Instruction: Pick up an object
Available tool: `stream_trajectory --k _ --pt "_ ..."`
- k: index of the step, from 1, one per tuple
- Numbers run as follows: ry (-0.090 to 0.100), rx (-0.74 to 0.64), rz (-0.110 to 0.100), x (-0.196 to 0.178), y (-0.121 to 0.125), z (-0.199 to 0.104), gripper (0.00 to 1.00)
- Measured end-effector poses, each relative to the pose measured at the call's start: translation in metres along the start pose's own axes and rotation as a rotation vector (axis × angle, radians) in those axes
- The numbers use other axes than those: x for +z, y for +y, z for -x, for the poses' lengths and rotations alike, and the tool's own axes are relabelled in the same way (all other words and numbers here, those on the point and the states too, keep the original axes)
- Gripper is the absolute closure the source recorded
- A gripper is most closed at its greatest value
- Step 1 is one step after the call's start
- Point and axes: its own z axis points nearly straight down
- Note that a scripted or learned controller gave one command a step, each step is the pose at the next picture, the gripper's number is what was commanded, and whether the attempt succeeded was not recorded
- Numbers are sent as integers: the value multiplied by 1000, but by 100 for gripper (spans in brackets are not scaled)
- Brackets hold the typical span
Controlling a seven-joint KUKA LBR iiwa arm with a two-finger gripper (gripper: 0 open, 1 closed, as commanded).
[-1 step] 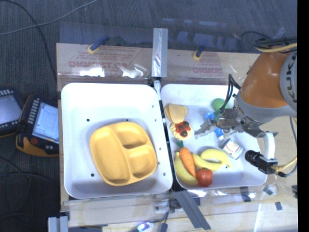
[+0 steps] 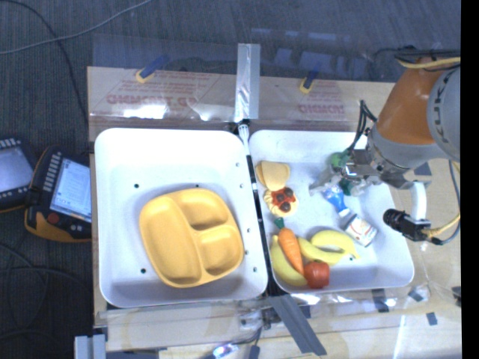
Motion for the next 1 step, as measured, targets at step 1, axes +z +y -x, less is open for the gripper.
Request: stream_trajectory --k 1 --pt "-5 -157 12 79 28 43 0"
